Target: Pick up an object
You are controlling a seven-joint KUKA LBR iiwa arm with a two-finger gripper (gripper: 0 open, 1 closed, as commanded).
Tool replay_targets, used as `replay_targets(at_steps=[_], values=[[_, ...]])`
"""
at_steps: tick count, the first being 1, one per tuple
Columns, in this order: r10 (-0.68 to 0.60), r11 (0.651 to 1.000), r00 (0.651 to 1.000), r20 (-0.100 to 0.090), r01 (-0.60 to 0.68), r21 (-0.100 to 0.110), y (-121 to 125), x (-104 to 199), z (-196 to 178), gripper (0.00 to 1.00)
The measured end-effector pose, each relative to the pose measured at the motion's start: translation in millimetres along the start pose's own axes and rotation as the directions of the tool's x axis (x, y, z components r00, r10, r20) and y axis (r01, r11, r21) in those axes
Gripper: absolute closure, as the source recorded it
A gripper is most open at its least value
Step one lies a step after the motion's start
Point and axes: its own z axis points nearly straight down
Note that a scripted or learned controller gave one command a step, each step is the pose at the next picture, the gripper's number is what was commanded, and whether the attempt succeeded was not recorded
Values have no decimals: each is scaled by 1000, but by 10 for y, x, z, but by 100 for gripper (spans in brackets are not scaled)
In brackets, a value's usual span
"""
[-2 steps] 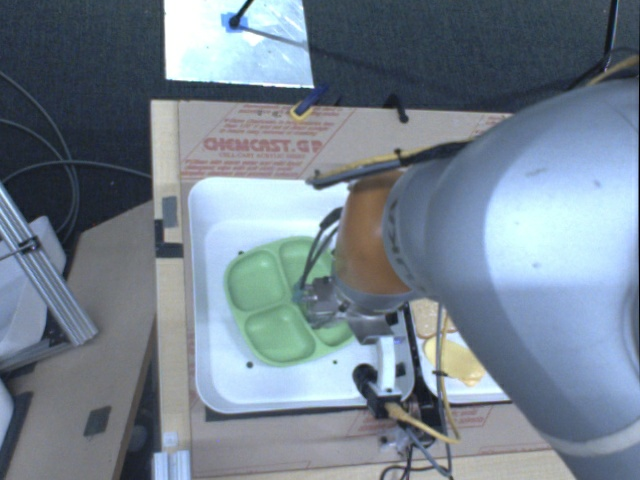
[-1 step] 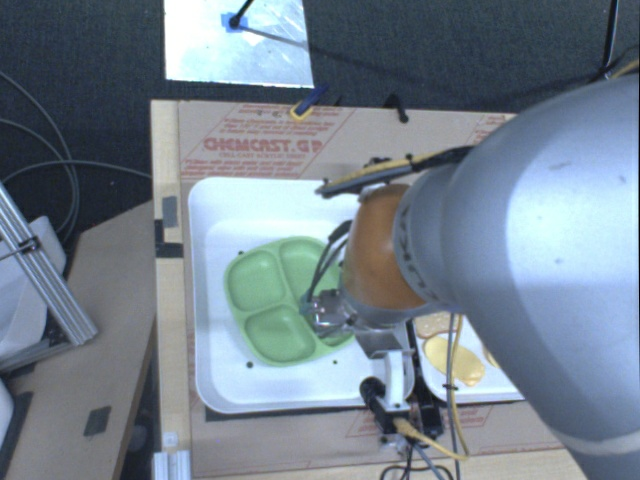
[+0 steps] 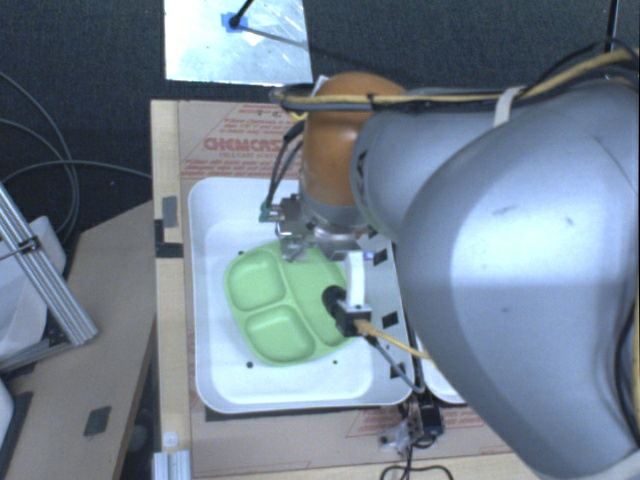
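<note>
A light green divided plate (image 3: 272, 306) lies in the left white bin (image 3: 215, 268), tilted slightly toward the bin's middle. The arm's wrist, with its orange band, hangs directly over the plate's upper right part. My gripper (image 3: 300, 246) reaches down at the plate's top edge, right against or just above its rim. The big grey arm covers the plate's right side and most of the right bin.
A cardboard sheet (image 3: 235, 138) lies under the bins. A shiny foil square (image 3: 237, 28) sits at the back. Cables and a metal frame (image 3: 45, 288) stand off to the left. A sliver of the right bin (image 3: 440, 388) shows below the arm.
</note>
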Motion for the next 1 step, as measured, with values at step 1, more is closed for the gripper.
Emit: replay_targets(at_steps=[1], values=[[6,1000,1000,3,-6,9,-454,-214,508,100]])
